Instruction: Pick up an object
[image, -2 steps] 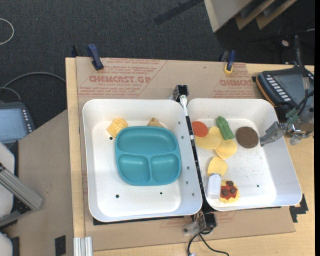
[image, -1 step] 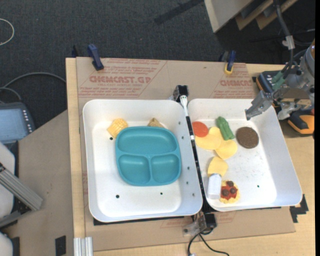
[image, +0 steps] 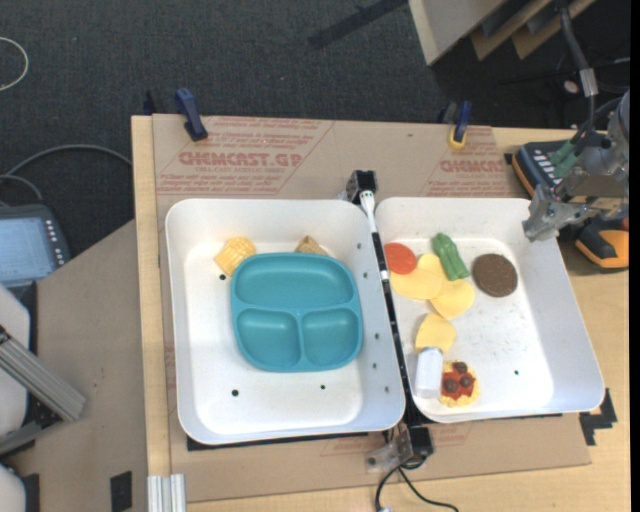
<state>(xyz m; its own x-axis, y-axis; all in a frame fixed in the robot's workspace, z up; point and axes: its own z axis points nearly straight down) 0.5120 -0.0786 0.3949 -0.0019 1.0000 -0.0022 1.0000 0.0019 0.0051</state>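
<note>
The right bin holds several toy foods. A brown round cookie lies nearest the arm, with a green pickle, a red tomato slice and yellow chips to its left. Lower down sit another yellow chip, a white cylinder and a pastry with dark berries. My gripper hangs over the right bin's far right corner, above and to the right of the cookie. Nothing shows between its fingers.
The left bin holds a teal divided plate, with a yellow corn piece and a tan piece behind it. A black divider runs between the bins. Blue clamps grip the board's far edge.
</note>
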